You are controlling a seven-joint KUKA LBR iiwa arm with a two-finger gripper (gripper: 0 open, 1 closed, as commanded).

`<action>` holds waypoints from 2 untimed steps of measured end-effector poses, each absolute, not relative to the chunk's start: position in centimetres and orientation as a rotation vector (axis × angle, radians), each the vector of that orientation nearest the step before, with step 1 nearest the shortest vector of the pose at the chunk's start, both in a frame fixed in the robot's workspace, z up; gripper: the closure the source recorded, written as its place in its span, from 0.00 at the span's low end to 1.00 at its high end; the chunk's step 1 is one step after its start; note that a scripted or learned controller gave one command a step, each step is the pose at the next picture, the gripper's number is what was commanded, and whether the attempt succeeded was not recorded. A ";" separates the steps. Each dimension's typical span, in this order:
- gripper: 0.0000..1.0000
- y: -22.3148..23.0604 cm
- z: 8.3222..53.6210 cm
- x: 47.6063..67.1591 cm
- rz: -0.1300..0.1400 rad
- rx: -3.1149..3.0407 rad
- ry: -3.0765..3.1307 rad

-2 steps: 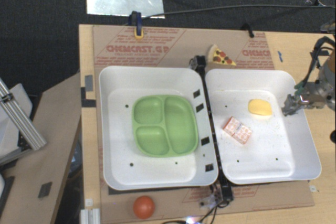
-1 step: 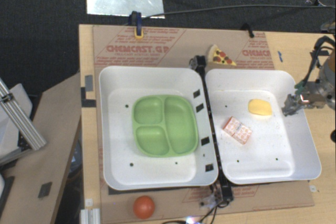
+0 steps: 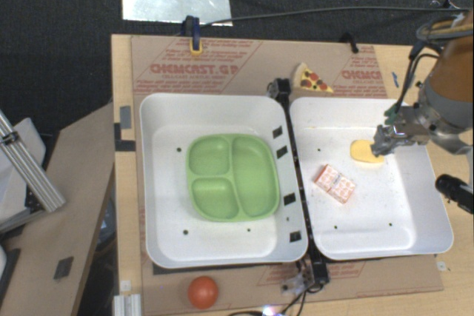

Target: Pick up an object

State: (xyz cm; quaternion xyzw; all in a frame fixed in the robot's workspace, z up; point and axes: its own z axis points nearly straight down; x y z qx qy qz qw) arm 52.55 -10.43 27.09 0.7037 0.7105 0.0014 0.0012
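Observation:
In the right bin lie a flat yellow piece and a pink-and-white patterned block. My gripper hangs at the yellow piece's right edge, low over the bin floor and touching or nearly touching it. The arm comes in from the right, its orange band high above. The pink block lies apart, down and to the left of the gripper. A green divided plate rests in the left bin.
A pizza-slice toy lies on the cardboard behind the bins. A red ball sits in front of the left bin. Black clips join the bins along the middle wall. A cable crosses the back.

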 end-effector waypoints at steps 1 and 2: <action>1.00 -5.0 26.5 54.6 0.004 2.210 2.231; 1.00 0.2 26.5 55.3 0.005 2.210 2.231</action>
